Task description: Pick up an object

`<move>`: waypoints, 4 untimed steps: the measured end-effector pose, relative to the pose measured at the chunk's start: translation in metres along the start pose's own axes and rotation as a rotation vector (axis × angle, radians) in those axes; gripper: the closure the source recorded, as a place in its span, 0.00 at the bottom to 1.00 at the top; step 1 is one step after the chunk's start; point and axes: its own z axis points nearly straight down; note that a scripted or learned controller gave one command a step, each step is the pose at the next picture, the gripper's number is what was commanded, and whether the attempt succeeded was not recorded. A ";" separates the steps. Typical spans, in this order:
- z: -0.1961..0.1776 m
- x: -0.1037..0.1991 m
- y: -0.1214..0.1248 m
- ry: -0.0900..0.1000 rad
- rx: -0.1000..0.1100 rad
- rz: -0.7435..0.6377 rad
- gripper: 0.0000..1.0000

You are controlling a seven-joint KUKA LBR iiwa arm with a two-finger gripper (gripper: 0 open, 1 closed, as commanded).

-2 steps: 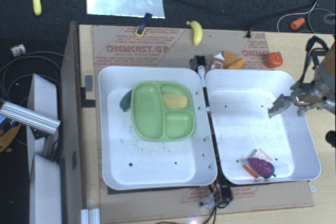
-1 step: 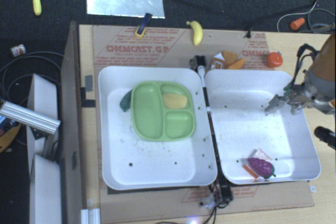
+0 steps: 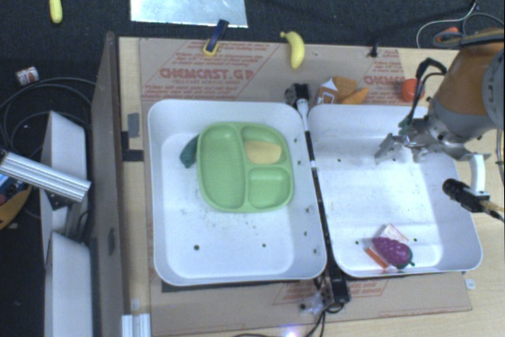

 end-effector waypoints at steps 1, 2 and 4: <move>-0.013 -0.001 0.000 -0.001 -0.002 0.001 1.00; -0.076 0.075 0.006 0.002 -0.003 -0.004 1.00; -0.069 0.141 0.046 0.002 0.001 -0.001 1.00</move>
